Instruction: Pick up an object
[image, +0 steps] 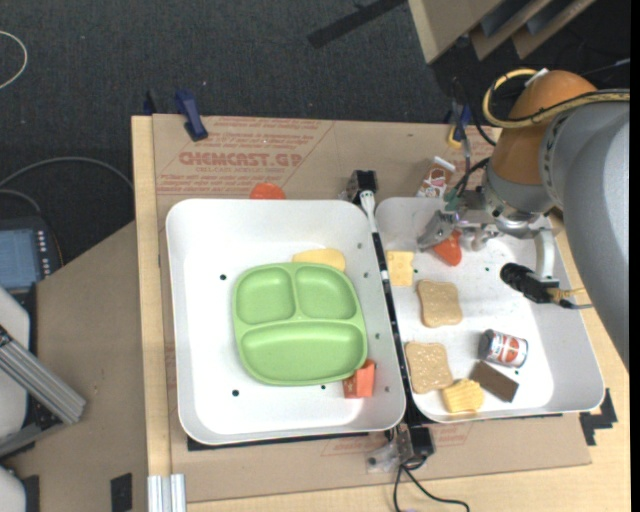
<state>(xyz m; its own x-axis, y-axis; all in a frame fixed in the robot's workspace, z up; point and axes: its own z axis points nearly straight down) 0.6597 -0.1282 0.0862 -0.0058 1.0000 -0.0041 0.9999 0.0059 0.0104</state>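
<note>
— So, what lies in the two bins?

— At frame centre-left, the left bin holds a smooth green plastic tray with three rounded compartments. A pale yellow piece peeks out behind its upper edge, and a small orange block sits at its lower right corner.

— And the right bin?

— Foods, mostly flat toys. A yellow square like cheese lies by the divider, two grainy tan bread slices sit below it, then a ridged yellow chip-like piece, a dark brown bar, and a small shiny can with a red label on its side.

— Where is the gripper?

— In the upper right of the frame, the gripper sits low over the far end of the right bin, directly above a small red object and apparently touching it.

— Is it pinching that?

— I cannot tell whether it is spread or closed; the metal parts blur together there.
</note>
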